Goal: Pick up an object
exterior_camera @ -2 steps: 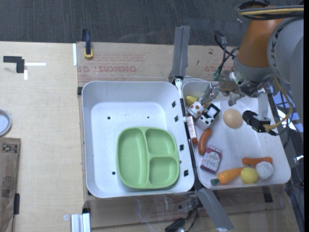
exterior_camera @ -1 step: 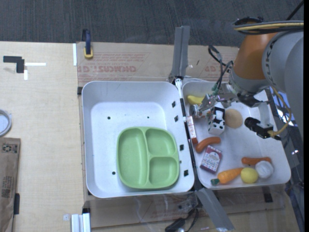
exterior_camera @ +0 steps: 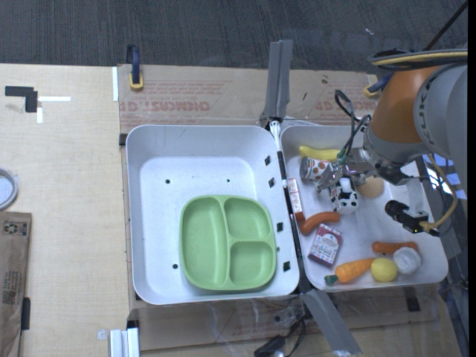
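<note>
Two white bins are counted, one green divided plate, one banana, one sausage, one carrot, one lemon and one red carton.

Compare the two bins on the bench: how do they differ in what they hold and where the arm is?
The left bin holds one thing, a green divided plate; the right bin holds many small items, including a banana, a carrot and a lemon. The arm's pincer is over the right bin, not the left bin. Both bins are shallow, white and sit side by side.
</note>
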Robot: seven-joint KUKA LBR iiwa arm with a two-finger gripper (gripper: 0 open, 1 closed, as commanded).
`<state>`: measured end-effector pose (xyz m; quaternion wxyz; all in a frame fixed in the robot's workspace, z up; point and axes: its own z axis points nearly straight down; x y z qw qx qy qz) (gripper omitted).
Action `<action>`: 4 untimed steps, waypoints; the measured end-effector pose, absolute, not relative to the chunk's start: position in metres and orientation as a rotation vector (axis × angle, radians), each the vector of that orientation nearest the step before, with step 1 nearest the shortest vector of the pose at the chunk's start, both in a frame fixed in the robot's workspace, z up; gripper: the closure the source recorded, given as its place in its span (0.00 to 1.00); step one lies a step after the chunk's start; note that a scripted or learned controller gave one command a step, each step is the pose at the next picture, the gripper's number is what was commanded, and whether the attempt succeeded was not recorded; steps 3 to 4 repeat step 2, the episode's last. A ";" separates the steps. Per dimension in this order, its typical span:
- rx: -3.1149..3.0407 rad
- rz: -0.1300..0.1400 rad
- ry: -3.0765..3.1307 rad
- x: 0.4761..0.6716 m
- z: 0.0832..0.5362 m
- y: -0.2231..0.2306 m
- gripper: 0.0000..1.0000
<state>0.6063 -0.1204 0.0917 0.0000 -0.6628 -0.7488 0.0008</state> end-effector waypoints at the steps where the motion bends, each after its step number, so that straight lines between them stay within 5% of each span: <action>1: -2.085 0.003 -2.352 0.607 0.101 -0.122 1.00; 2: -2.280 0.003 -2.163 0.630 0.196 -0.093 1.00; 4: -2.280 0.003 -2.163 0.630 0.196 -0.093 1.00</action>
